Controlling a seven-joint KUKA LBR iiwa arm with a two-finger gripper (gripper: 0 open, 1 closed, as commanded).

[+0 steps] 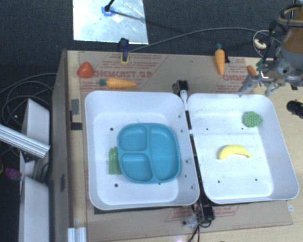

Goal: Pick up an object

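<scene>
From the camera above, the surface [141, 67] carries two shallow white bins side by side. The left bin [98, 135] holds a blue divided plate [149, 153] with three compartments, lying flat near the bin's middle, and a small green piece [113, 161] rests just beside the plate's left edge, touching or nearly touching it. The right bin [280, 180] holds a yellow banana [234, 152] lying on its side near the middle, curved side up, and a green round knobbly object [252, 119] nearer the far right corner, apart from the banana. The arm [295, 39] reaches in from the upper right, and its hand [257, 86] hangs over the far rim of the right bin, just beyond the green round object and well apart from the banana. Its two fingers are spread, with a clear gap between them and nothing in that gap, so the hand is open and grips nothing. Outside the bins, on the brown board behind them, lie an orange carrot [120, 83] beside a red-orange round piece [85, 70] at the left, and a second carrot [220, 59] standing lengthwise toward the right. A blue and yellow clamp [124, 49] sits on the far edge of the board. Beyond the board a shiny square sheet [110, 14] lies on the dark floor.
</scene>
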